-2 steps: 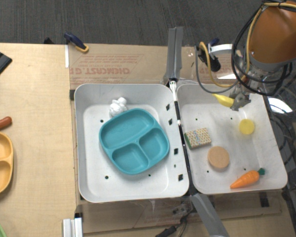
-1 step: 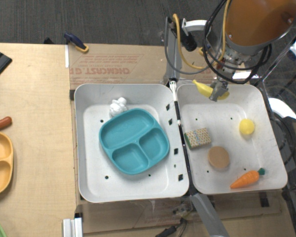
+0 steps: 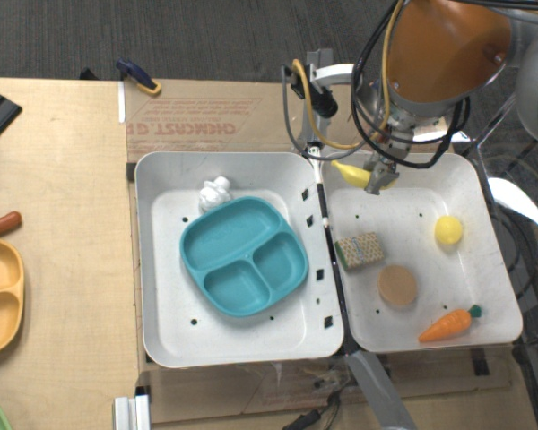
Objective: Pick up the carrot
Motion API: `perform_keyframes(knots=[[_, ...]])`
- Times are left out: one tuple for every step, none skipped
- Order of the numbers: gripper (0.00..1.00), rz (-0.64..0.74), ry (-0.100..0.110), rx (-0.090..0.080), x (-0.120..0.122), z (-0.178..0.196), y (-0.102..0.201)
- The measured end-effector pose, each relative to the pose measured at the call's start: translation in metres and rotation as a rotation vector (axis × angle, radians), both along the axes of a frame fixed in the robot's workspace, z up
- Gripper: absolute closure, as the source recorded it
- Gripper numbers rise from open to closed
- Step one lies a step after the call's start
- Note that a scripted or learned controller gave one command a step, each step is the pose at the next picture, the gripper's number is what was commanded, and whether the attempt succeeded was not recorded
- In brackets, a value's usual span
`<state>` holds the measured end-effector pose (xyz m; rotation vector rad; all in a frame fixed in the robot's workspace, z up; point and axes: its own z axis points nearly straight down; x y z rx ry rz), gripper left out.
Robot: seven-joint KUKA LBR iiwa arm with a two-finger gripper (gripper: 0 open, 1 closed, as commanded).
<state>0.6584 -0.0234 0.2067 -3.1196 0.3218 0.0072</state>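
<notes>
Carrot (image 3: 448,323) lies well apart from the fingers (image 3: 380,179).

This was a robotics lab test bench: a cabled industrial arm (image 3: 448,43) hung over two white bins (image 3: 152,267), which were clamped onto flattened cardboard (image 3: 206,119). Inside the bins lay toy food and a teal divided plate (image 3: 242,256).

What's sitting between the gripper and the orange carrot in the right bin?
The gripper is at the right white bin's far edge; the orange carrot with green top lies at the near edge. The round tan disc lies close to the line between them; the yellow ball sits off to the side.
</notes>
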Motion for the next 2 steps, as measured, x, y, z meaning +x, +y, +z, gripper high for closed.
perform_keyframes(knots=[[1.0,0.001,-0.004,0.001,0.001,0.046,0.045],[1.0,-0.15,-0.002,-0.001,-0.049,0.117,-0.022]])
